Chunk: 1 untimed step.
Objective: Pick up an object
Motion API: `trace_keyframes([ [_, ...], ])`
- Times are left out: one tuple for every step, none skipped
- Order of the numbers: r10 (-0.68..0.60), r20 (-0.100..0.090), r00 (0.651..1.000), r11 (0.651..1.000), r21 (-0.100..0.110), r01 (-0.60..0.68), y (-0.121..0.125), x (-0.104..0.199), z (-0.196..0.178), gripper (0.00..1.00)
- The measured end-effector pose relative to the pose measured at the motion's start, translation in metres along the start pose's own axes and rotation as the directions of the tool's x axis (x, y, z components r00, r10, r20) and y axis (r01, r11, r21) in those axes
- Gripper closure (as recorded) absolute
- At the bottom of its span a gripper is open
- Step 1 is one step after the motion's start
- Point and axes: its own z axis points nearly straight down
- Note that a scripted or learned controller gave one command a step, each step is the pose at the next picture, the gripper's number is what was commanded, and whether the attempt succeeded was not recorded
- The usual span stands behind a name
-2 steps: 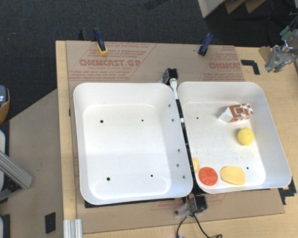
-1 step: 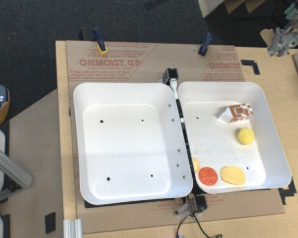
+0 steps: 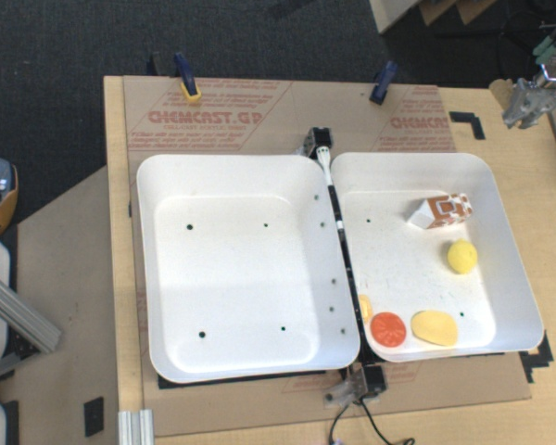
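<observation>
Candidates lie in right bin (image 3: 500, 248): carton (image 3: 442, 209), lemon (image 3: 461, 256), tomato (image 3: 387, 329), yellow fruit (image 3: 435, 327). Pincer state: cannot tell. Risk: tomato and fruit hug the near wall, likely finger collision; round lemon may roll.

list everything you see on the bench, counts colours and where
shallow white plastic bins: 2, white, side by side on the board
orange-and-white carton: 1, right bin, far side
round yellow lemon-like ball: 1, yellow, right bin, middle right
flat red round piece: 1, red, right bin, near edge
pale yellow oval lump: 1, yellow, right bin, beside the red piece
blue clamps: 2, blue, far edge of the brown board
metal gripper: 1, grey, upper right, away from the bins
</observation>
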Motion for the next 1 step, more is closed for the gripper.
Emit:
trace_keyframes([
  [-0.009,0.005,1.0,1.0,-0.024,0.009,0.0013,0.0489,-0.1417,1.0],
])
